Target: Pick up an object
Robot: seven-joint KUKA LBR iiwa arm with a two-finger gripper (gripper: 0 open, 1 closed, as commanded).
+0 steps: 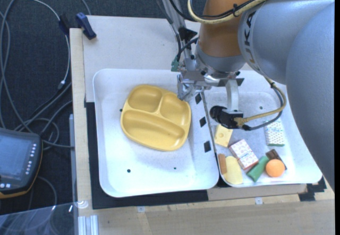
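The arm's pincer (208,96) hangs over the ridge between the two bins, right by the yellow divided plate (155,117) in the left bin (109,138). Can't tell its state. Small objects, including an orange ball (274,168), sit in the right bin (297,146).

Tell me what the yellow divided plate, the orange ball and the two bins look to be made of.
Yellow plate: probably moulded plastic, smooth with a soft sheen, rounded compartment ridges. Orange ball: matte, evenly coloured, likely plastic or foam; could be toy fruit, hard to tell. Left bin and right bin: thin white plastic by the look, finely speckled, with rounded formed rims.
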